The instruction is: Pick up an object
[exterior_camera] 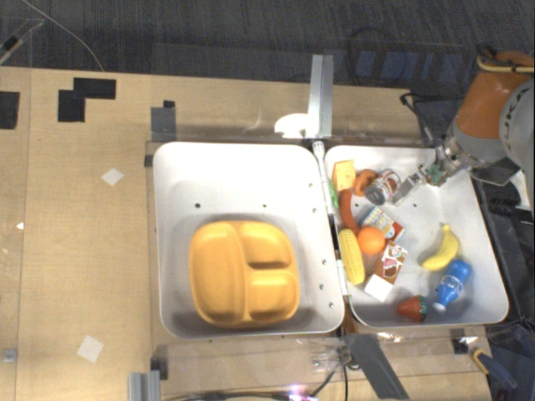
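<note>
- Claw point(434, 174) sits at the 1 o'clock corner of the right bin point(493, 253); whether it is open or closed cannot be told.
- Nothing is visibly held.
- Can point(381, 187) lies at 9 o'clock from the claw, near it.
- Banana point(442, 250) lies at 6 o'clock from the claw, apart from it.
- Blue bottle point(450, 286) lies just below the banana.
- Orange point(370, 241) and corn point(352, 256) lie along the bin's 9 o'clock side.
- Left bin point(242, 174) holds 1 yellow tray point(243, 271).
</note>
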You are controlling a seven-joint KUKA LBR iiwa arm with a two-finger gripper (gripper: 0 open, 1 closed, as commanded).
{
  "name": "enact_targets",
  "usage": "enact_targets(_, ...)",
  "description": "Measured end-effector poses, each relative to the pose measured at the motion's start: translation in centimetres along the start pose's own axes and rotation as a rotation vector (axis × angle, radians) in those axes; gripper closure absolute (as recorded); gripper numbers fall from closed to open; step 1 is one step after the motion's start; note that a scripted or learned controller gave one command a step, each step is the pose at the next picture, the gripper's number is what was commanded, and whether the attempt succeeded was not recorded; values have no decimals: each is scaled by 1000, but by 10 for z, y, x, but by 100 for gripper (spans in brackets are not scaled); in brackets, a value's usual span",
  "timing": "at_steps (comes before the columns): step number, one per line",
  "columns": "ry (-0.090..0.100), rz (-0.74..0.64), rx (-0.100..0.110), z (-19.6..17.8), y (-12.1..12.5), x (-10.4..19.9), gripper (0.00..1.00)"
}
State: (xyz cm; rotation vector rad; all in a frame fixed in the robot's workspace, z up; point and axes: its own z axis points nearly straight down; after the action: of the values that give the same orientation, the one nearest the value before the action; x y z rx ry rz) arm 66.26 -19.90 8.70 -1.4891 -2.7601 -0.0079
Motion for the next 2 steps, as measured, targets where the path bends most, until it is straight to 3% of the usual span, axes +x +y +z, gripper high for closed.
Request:
enact_targets(1,-16,342,-9,-71,5,-10,0)
enact_targets(2,-11,724,-8,0,8,29,0)
